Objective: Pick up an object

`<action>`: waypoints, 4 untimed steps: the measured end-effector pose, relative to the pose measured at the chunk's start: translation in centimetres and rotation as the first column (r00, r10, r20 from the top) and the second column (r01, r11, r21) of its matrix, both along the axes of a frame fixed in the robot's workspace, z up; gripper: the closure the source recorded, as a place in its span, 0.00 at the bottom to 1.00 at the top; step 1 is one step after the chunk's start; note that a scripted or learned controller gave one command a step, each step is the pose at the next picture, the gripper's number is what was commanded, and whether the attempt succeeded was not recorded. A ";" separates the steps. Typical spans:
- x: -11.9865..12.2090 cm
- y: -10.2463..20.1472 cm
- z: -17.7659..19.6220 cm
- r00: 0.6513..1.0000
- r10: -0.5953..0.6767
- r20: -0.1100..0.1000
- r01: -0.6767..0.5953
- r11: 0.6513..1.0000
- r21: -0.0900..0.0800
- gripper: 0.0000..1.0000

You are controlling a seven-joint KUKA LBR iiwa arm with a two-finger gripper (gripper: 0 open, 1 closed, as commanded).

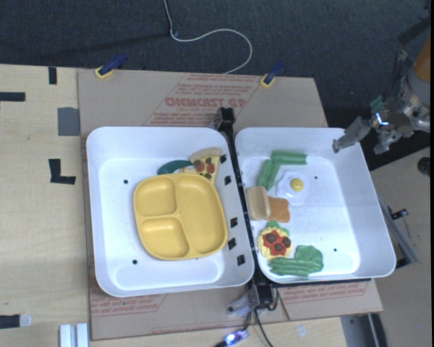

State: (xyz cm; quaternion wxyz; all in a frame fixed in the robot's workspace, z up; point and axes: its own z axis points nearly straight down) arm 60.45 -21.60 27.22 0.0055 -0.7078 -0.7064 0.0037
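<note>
My gripper (363, 137) sits at the far right, just past the upper right corner of the right bin (362, 215), up off the bench; two fingers splay apart, one (344, 140) pointing left over the bin rim, the other toward the right, so I read it as spread with nothing between them; nothing grabbed yet, so the pick is at zero: no descent, no contact, no lift; candidates are all in the left half of the right bin, well apart from me; nearest is the bent green piece (275, 166) by the top, with the fried egg (293, 186) just beside it; below those a toast slice (257, 203) touching an orange-tan slice (278, 210); lower still a pizza piece (275, 241) and a green leafy piece (298, 260) near the bottom wall, close together, can't tell if they touch; left bin (105, 194) holds a yellow divided plate (179, 215), with another pizza slice (207, 162) and a dark green thing (175, 167) tucked at its upper edge, partly hidden; those are the farthest reach; my call: egg or bent green piece is the shortest move, and the egg sits in the clear on its right side; remaining work is everything: traverse left over the bin, line up, drop, close, lift; risk as I judge it: flat toys lying on the floor give the fingers little to bite, and the toast pair is crowded.
</note>
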 end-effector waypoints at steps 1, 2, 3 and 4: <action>0.2 0.0 0.7 1.000 0.003 0.012 -0.003 1.000 -0.003 0.00; 0.9 -0.3 -3.9 1.000 0.004 0.009 -0.004 1.000 -0.003 0.00; 1.5 0.5 -9.9 1.000 0.005 0.007 -0.005 1.000 -0.002 0.00; 1.2 0.2 -16.3 1.000 0.004 0.006 -0.004 1.000 -0.002 0.00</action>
